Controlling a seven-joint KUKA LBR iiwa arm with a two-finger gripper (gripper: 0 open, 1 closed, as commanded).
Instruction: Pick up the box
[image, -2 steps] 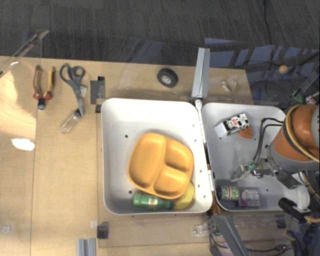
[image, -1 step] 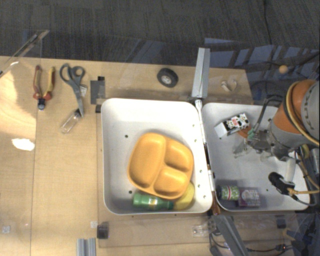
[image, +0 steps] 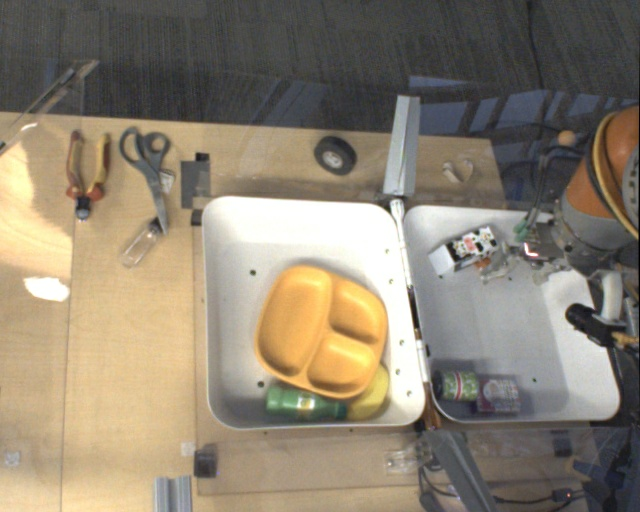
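Box (image: 465, 247) lies in the right bin (image: 520, 330); jaws' state cannot be told.

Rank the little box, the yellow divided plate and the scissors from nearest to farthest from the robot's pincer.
Measured from the pincer at the right bin's far edge:
1. Box, beside it in the right bin's far corner.
2. Yellow plate, in the left bin.
3. Scissors, on the bench beyond the left bin.

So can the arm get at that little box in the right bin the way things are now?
Probably yes. The box lies alone near the far wall of the right bin, nothing on it or against it. The arm sits just beside it on the same side, and the can lies off at the near wall.
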